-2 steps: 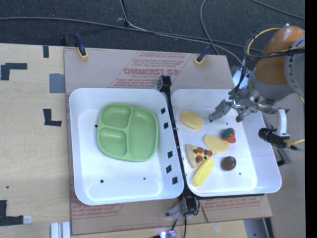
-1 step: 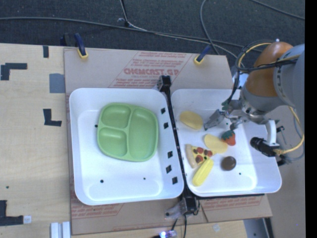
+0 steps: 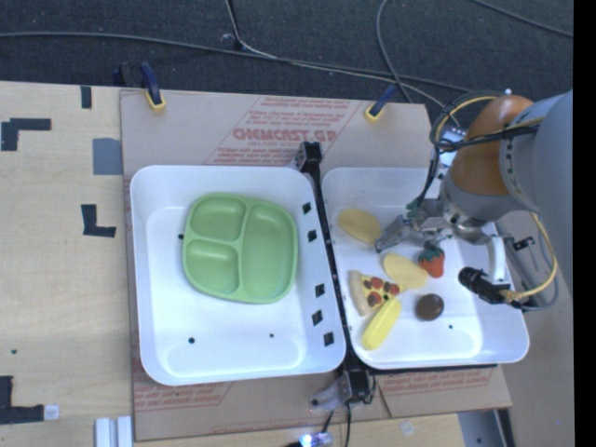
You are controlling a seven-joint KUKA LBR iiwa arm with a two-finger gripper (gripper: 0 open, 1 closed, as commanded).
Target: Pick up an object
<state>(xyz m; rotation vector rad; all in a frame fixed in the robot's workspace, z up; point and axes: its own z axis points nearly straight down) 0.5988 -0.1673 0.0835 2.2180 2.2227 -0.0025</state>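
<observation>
The hand (image 3: 402, 234) hangs low in the right bin (image 3: 503, 343) with fingers spread wide, holding nothing, between a yellow piece (image 3: 358, 224) and a strawberry (image 3: 431, 262).

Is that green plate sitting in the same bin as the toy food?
No, the green plate lies alone in the left bin, while the pizza slice and banana lie in the right bin.

a lab: clamped cardboard (image 3: 279, 128), loose cables (image 3: 233, 40), taped bench (image 3: 56, 203).

Green divided plate (image 3: 240, 247) in white bin (image 3: 154, 203); yellow banana (image 3: 380, 323), brown ball (image 3: 428, 306), red strawberry (image 3: 430, 263)
</observation>
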